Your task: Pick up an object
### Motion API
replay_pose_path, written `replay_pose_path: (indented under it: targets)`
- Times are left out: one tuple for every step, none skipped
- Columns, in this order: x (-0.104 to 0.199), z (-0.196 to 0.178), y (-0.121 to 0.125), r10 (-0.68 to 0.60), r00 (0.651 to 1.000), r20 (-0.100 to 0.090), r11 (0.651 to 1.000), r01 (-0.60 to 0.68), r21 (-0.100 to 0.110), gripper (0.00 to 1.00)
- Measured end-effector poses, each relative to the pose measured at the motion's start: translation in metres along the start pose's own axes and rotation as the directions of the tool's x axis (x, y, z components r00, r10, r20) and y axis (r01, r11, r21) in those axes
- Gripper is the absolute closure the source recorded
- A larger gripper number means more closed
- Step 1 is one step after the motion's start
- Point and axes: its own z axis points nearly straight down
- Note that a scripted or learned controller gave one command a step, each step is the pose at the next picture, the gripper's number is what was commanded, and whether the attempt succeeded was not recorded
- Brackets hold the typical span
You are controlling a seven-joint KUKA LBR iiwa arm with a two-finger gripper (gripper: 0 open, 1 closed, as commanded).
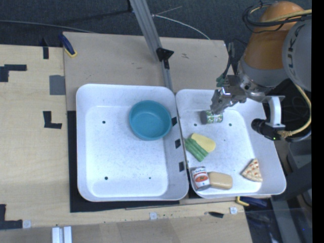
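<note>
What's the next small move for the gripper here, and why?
Probably a short, straight descent. The gripper sits right above the small can at the back of the right bin, and that can stands apart from the corn, so nothing crowds it.

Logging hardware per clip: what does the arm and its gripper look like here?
A bulky grey arm with a rounded orange band above the wrist, black cables looped over it. The small metallic grey gripper has dark fittings and thin cables running down to it.
</note>
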Motion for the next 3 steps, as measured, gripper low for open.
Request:
replay_pose_path:
  targets:
    - [0.062, 0.014, -0.007, -0.002, 1.0, 0.0, 1.0, 0.002, 0.0, 1.0]
    - [0.115, 0.014, -0.023, -0.002, 1.0, -0.001, 1.0, 0.002, 0.0, 1.0]
    - [0.163, 0.033, -0.035, -0.001, 1.0, 0.0, 1.0, 0.001, 0.001, 1.0]
